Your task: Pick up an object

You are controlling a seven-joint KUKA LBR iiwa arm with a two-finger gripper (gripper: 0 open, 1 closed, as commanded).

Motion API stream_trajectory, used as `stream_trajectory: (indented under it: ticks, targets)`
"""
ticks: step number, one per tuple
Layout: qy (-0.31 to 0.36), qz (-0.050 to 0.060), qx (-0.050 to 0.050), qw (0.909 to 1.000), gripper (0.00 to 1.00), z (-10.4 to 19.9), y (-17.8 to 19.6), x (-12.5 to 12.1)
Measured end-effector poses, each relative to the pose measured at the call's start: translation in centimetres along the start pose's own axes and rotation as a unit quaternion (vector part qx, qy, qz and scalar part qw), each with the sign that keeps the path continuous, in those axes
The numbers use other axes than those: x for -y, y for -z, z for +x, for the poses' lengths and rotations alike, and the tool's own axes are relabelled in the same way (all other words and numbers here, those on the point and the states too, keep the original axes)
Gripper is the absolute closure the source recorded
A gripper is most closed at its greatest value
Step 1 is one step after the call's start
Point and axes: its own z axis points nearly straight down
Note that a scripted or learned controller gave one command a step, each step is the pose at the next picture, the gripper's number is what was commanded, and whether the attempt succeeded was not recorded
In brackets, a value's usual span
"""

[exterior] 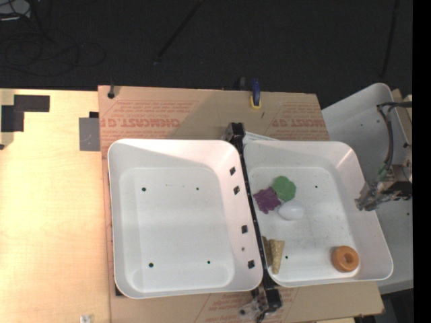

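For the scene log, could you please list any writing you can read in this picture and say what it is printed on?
Red print on the brown cardboard sheet under the two bins, above the left bin: seen upside down, too blurred to read with confidence.
A second red print above the right bin: only partly visible, unreadable.
No other text is legible.

Arm shell (363, 116): I see a pale grey, smooth, rounded casing beyond the right bin (316, 214).
Cable (389, 136): thin, dark, looping along the casing.
Gripper (377, 195): small metallic-grey assembly beside that bin's right rim.
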Motion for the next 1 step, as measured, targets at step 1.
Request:
stream_trajectory:
  ticks: [1]
  targets:
    - [0.006, -0.011, 0.001, 0.9999, 1.0, 4.4, 13.03, 1.44]
